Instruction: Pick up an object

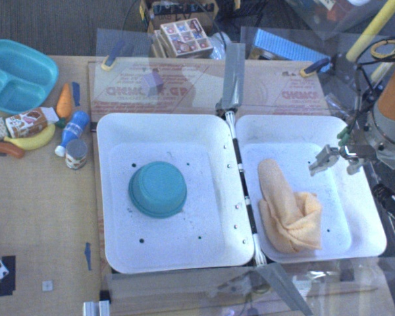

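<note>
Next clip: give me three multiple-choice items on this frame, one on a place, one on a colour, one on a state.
1. Where does the teal bowl lie?
A. left bin
B. right bin
C. on the bench

2. What colour is the cloth?
A. blue
B. pale orange
C. green

3. What state is the gripper in?
A. shut on the cloth
B. shut on the bowl
C. open, holding nothing

Answers: 1 A, the bowl rests upside down in the left bin. 2 B, the crumpled cloth is pale orange. 3 C, its fingers are spread above the right bin.
</note>
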Motion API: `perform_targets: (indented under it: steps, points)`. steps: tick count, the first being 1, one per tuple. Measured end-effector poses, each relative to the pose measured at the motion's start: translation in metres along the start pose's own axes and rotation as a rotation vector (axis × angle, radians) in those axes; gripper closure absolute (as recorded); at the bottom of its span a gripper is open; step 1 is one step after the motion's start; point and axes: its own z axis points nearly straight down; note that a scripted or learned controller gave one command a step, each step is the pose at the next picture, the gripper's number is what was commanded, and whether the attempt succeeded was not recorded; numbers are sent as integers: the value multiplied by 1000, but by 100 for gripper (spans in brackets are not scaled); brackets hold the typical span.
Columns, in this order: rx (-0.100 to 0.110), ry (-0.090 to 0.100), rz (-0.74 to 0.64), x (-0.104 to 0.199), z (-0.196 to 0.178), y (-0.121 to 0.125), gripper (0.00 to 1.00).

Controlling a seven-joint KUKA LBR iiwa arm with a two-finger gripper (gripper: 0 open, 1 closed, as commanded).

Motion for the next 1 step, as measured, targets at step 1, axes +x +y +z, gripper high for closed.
perform_targets:
  steps: [1]
  points:
    - [-1, 0, -80, 5, 119, 4, 0]
